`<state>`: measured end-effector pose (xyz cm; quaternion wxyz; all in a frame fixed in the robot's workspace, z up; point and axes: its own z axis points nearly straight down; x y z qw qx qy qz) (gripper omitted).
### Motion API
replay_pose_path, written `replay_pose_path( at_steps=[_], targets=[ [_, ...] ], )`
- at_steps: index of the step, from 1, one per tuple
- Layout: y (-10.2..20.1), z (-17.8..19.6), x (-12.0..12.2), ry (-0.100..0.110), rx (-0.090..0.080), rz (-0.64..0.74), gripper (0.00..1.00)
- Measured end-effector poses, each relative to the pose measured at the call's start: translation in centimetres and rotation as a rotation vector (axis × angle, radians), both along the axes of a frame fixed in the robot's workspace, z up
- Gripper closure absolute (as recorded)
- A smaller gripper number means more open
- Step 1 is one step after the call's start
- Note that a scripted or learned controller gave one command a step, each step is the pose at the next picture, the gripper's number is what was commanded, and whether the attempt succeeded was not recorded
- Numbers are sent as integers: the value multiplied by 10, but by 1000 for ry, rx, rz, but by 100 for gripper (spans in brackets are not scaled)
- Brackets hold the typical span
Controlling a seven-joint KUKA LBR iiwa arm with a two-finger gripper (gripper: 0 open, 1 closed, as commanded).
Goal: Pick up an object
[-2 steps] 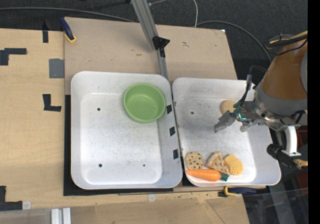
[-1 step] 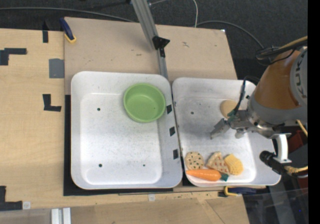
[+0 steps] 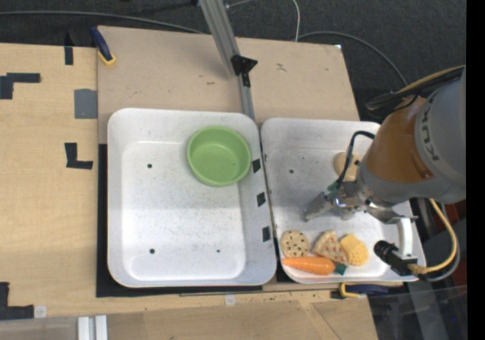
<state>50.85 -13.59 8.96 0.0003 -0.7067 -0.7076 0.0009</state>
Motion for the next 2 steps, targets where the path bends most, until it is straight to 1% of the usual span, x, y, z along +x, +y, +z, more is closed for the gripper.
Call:
replay_pose_path(
  at_steps=[1, 2],
  targets=[
    [0, 0, 0, 0, 1, -1, 0],
    [0, 10, 0, 1, 1, 0, 100]
  ],
)
